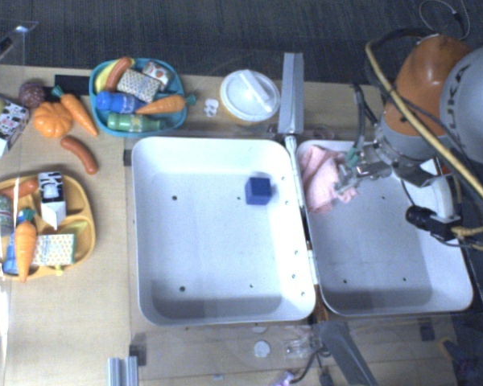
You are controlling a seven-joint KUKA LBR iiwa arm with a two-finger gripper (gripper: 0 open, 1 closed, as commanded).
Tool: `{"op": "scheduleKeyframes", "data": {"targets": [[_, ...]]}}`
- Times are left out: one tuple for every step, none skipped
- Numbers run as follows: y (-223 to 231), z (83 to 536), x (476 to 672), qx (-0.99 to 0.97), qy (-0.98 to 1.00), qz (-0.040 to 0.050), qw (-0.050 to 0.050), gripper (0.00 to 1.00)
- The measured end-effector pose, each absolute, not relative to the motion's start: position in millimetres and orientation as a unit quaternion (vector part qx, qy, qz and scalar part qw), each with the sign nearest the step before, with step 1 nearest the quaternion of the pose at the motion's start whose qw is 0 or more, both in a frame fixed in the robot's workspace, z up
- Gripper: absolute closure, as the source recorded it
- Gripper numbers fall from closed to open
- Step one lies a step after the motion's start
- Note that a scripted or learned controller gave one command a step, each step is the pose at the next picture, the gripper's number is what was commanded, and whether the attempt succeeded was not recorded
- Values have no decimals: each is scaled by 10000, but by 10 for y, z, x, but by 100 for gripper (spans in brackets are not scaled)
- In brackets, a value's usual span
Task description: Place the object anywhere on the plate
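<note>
The gripper (356,170) hangs low over the right bin (394,272), close to its far corner. I cannot tell if it is spread or pressed together, because it looks small and dark from up here.

A pink cloth (318,179) lies right next to the gripper, on the side toward the left bin (201,256). The cloth's edge seems to touch the gripper tip. I cannot see if the gripper has hold of it. The cloth is bunched up, and its long side runs along the bin wall, from far to near.

I think the cloth is the thing to move, since the gripper is at it. A blue block (258,190) could be the one too. It sits in the left bin, farther from the gripper the same way.

The plate (252,95) looks to be the round white one with the yellow rim. It stands out on the bench, past the far wall of the left bin. From the gripper it is past the cloth and farther back. So the move would go that way, up and over the wall.

Now the count: one arm (467,95), one gripper, two bins, one cloth, one block, one plate. Way past the left bin are one blue bowl (99,121) and one yellow tray (85,244), both full of toy food.
</note>
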State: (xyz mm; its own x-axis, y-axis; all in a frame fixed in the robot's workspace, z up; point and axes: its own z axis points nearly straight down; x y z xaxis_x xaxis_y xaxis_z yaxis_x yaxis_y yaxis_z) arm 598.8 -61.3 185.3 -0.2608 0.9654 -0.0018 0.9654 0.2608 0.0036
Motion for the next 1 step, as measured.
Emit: {"op": "scheduleKeyframes", "data": {"targets": [[-598, 2252, 6003, 6050, 7962, 11, 16, 100]]}}
